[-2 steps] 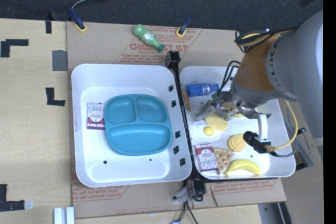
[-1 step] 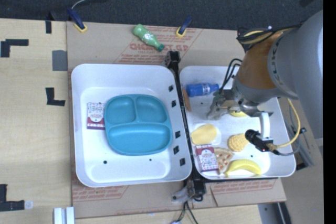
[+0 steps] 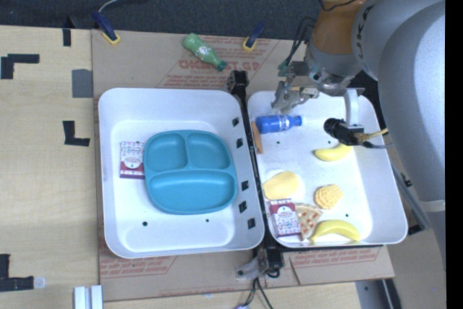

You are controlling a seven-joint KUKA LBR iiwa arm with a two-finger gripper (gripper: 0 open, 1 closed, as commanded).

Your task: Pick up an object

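Gripper [image 3: 288, 102]: I see it poised above small blue plastic bottle [image 3: 278, 124] | finger state: I cannot tell | right white bin [image 3: 376, 217]: bottle lying flat, not lifted

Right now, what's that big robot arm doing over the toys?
The arm's claw is hanging right above a blue bottle in the right bin, as if going for it. Nothing is lifted yet. Toy bananas, a waffle and other play food lie nearby. The left bin holds a blue tray.
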